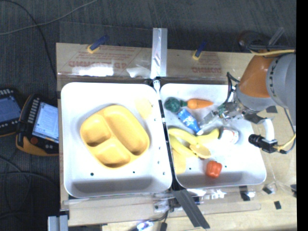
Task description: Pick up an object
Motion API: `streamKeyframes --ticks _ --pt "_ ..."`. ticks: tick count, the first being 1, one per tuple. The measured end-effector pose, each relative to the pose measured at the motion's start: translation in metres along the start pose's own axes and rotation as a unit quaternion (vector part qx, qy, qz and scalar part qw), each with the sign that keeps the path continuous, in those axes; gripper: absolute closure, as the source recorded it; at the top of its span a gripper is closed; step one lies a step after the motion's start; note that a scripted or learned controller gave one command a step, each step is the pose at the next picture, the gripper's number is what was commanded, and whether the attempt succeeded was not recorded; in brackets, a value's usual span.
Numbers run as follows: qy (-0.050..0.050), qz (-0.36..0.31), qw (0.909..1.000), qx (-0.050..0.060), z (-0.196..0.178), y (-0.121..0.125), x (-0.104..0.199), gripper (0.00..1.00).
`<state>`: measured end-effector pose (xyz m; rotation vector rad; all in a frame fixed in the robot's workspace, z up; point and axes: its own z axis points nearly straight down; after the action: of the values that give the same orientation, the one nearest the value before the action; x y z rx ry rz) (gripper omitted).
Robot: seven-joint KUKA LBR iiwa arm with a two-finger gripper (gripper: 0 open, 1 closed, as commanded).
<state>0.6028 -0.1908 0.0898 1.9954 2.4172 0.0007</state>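
We are seeing the gripper (215, 115) hanging low in the right bin (250, 170), near its centre, just above the banana (192, 137) and beside the blue bottle (188, 120); whether it is apart or together we cannot tell. A carrot (199, 103) is lying near the bin's far edge, a red pepper (213, 168) near its front edge. A yellow divided tray (114, 135) is sitting in the left bin (72, 177).

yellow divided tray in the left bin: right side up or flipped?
Right side up. The yellow divided tray lies flat in the left bin, its three compartments facing the camera, nothing in them.
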Motion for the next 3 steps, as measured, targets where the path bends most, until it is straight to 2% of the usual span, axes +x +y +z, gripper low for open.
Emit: streamKeyframes --ticks 1,2,3 --pt "0.002 -0.077 0.997 0.011 0.0018 0.0701 0.0347 0.0" --pt "0.001 -0.079 0.9968 0.011 -0.0064 0.0703 0.0354 1.0" --pt "0.0 -0.079 0.9968 0.009 -0.0076 0.0713 0.0351 0.0"
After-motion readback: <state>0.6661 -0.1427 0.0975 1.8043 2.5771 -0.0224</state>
